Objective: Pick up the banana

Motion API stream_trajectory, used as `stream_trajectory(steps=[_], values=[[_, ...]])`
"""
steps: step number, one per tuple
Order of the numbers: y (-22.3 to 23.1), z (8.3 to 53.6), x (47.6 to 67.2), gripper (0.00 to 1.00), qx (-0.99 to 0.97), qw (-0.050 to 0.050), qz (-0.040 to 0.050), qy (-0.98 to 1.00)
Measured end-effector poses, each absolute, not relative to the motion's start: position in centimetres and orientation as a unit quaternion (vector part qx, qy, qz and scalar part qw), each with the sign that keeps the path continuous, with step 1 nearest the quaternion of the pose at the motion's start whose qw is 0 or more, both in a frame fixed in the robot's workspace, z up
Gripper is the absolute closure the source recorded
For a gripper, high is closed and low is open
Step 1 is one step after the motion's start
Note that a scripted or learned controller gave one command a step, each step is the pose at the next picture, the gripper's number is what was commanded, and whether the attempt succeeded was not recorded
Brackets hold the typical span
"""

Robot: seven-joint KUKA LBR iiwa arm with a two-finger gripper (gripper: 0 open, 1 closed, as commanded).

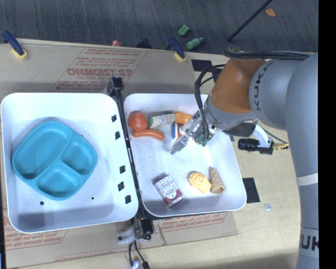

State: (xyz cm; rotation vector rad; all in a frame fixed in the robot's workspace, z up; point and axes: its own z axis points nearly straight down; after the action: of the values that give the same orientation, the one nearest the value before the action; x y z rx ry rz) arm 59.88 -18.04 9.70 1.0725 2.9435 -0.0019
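Note:
My gripper (182,140) hangs over the middle of the right bin (229,167), tilted toward the lower left, just below a row of toy foods. Nothing shows clearly in it. A short, bumpy yellow item (197,181) lies near the bin's front, to the lower right of the gripper and apart from it. I cannot tell whether that item is the banana. The grey arm with its orange band (235,86) covers the bin's back right corner.
Along the right bin's back lie an orange-red ball (137,120), a red-orange sausage shape (149,133), a small box (162,119) and an orange piece (183,117). A red carton (168,189) and a tan cone (216,181) sit in front. A blue divided plate (53,158) lies in the left bin (22,217).

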Motion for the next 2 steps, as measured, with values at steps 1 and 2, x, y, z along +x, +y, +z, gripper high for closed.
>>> stream_trajectory(steps=[1,2], values=[[-15.6,9.8,56.8,0.0,0.135,0.009,-0.0016,0.991],[-10.5,9.7,53.5,0.0,0.082,0.01,-0.0012,0.997]])
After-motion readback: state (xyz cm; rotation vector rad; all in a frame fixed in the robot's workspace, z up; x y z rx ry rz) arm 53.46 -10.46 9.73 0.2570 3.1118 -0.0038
